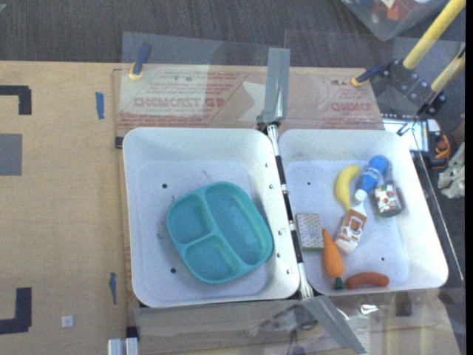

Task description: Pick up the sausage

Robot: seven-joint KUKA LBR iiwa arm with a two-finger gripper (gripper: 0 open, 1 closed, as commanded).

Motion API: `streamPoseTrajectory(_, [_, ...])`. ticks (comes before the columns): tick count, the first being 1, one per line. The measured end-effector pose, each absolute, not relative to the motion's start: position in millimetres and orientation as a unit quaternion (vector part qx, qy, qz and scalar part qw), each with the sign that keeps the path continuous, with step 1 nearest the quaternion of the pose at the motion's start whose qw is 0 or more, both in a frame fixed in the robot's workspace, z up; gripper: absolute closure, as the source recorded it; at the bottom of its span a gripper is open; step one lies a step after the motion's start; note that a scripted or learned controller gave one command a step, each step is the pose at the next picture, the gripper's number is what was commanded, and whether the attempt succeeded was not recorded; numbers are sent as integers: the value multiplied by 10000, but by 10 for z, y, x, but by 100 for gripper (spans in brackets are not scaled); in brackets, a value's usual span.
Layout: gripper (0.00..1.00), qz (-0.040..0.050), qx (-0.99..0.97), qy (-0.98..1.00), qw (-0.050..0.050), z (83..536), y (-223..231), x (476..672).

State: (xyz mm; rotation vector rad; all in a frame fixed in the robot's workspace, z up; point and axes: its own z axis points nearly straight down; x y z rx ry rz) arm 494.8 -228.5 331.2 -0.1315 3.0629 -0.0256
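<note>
The sausage (366, 279) is a small reddish-orange link lying flat near the front edge of the right bin (421, 220). An orange carrot (332, 256) lies just to its left, its green tip almost touching the sausage's end.
The right bin also holds a banana (344, 184), a blue-capped bottle (372, 174), a small can (386, 200), a white bottle (351, 230) and a grey-green sponge (309, 231). In the left bin (148, 161) rests a teal divided plate (219, 232). Yellow-handled tools (436, 28) stand at the back right.
</note>
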Motion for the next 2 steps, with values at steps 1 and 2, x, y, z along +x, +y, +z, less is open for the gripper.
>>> streamPoseTrajectory(1, [100, -96, -408, 9982, 433, 3433, -2293, 4968])
streamPoseTrajectory(2, [100, -111, -391, 9980, 487, 3554, -2299, 4988])
